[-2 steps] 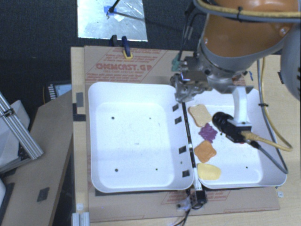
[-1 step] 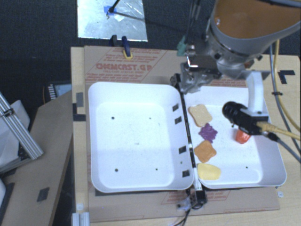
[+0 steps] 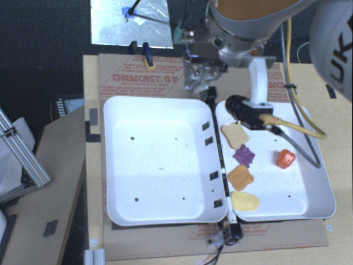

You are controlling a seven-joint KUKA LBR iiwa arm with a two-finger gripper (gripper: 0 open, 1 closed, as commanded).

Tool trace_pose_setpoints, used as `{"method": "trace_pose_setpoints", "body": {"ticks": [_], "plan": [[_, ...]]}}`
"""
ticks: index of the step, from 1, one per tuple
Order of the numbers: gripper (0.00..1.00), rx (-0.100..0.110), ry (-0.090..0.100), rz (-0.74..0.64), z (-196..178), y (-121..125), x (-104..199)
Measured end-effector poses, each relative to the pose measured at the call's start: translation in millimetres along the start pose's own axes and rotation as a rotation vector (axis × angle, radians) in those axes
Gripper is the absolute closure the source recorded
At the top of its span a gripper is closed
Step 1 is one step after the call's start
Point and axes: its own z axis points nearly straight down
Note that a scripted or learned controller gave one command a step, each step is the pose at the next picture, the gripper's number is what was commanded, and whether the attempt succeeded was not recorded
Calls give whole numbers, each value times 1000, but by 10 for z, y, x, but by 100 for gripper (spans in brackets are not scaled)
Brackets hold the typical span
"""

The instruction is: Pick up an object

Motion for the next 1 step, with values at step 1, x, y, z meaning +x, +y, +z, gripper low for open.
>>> {"method": "trace_pose_setpoints", "body": {"ticks": [1], "plan": [[100,-1,2,-2,-463,-196,464]]}}
